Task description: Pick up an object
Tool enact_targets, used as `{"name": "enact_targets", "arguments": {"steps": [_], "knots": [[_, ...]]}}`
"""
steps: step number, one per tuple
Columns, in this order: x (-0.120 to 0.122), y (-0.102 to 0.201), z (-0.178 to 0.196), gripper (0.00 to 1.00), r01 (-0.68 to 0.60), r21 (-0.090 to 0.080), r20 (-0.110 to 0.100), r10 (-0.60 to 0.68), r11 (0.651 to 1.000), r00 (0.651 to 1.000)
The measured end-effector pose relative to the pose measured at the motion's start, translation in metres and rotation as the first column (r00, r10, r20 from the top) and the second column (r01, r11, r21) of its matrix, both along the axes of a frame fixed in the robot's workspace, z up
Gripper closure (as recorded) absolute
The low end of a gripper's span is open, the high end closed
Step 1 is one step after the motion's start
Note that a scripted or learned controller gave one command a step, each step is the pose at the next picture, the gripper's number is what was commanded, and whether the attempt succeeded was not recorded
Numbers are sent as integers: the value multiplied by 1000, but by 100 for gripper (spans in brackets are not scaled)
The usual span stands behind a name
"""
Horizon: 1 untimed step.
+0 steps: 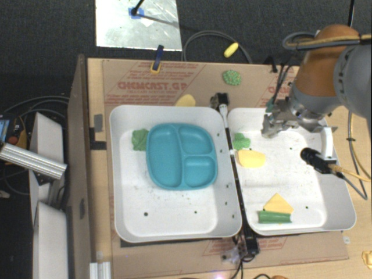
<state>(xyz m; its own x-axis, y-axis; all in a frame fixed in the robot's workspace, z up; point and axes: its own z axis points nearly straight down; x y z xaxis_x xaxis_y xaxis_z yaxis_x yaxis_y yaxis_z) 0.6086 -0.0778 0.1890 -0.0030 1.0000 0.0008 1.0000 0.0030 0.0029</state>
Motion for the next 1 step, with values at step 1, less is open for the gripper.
{"name": "enact_targets", "arguments": {"steps": [1], "knots": [[1, -1, -4, 0, 1, -1, 0, -1, 1000, 1000]]}}
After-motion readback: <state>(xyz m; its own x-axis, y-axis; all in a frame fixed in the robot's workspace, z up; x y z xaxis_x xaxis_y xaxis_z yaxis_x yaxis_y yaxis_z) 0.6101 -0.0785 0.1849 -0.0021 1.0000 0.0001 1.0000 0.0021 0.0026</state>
